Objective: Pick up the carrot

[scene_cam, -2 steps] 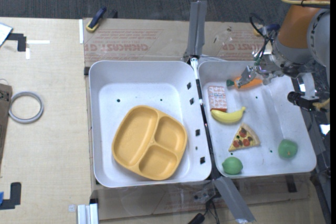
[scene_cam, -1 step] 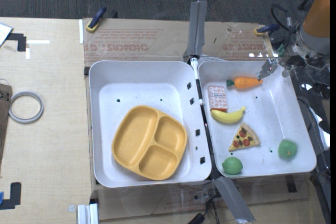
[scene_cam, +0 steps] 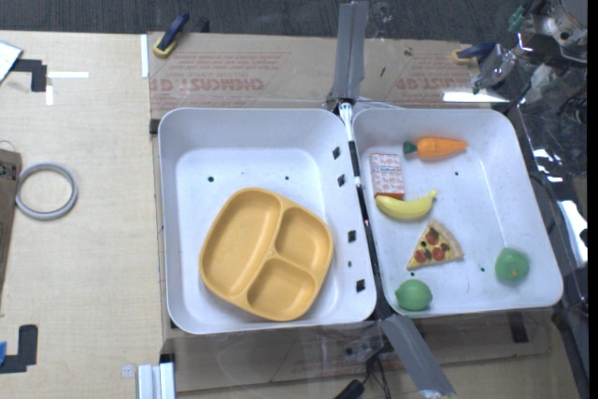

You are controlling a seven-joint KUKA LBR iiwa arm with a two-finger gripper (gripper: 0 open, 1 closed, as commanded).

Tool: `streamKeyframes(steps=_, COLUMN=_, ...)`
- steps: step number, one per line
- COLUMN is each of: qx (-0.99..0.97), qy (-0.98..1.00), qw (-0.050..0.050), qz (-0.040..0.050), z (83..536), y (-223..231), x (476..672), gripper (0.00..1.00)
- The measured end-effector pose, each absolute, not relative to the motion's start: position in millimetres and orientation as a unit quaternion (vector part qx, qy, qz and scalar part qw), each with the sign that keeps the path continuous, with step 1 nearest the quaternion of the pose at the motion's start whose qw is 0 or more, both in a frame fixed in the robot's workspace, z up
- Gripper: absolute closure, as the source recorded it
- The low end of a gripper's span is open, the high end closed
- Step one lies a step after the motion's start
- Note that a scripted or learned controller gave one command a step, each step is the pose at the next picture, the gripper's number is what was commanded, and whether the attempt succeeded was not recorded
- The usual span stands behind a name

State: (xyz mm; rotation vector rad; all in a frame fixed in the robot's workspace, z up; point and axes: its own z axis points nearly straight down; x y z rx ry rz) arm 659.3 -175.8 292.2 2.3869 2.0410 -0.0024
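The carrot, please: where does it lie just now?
The carrot lies in the right bin, near its far wall, just beyond the banana and beside the small card.

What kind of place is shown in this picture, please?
Most likely a robot lab bench rather than a kitchen. Two shallow white bins sit side by side on cardboard, the food in them looks like toys, such as the carrot and pizza slice, and a roll of tape lies nearby.
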Motion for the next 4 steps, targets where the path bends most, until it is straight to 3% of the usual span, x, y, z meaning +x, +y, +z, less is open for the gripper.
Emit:
streamKeyframes(steps=1, qx=0.803, qy=0.596, qw=0.0, qz=-0.0015, z=192.8, y=-171.3, x=658.4, gripper=0.0)
streamKeyframes(steps=2, qx=0.785, qy=0.62, qw=0.001, qz=-0.0008, z=238.4, y=-203.2, x=644.5, gripper=0.0)
streamKeyframes(steps=3, qx=0.717, qy=0.697, qw=0.0, qz=-0.0007, z=133.8, y=-185.4, x=658.9, gripper=0.0)
streamKeyframes(steps=4, qx=0.617, qy=0.787, qw=0.001, qz=0.0002, z=93.3, y=-187.2, x=659.5, gripper=0.0)
